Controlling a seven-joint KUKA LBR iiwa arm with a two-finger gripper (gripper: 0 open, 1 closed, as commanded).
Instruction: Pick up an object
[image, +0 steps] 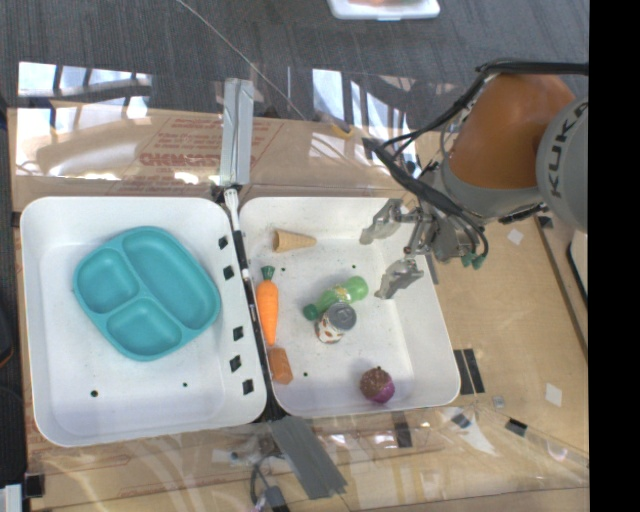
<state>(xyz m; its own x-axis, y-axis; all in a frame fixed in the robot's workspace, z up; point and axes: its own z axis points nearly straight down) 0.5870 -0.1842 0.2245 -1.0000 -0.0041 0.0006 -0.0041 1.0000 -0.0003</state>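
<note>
My pincer (391, 252) hangs released, fingers spread, at the right bin's (428, 360) upper right, just beside the green toy (340, 296).

Two white bins (60, 400) sit on a tan surface (510, 380), one holding a teal tray (145, 290), the other an orange carrot (268, 310), a tan cone (293, 240), a green bottle (340, 297), a maroon ball (377, 384), a brown block (279, 365) and a grey-capped can (338, 321).
</note>
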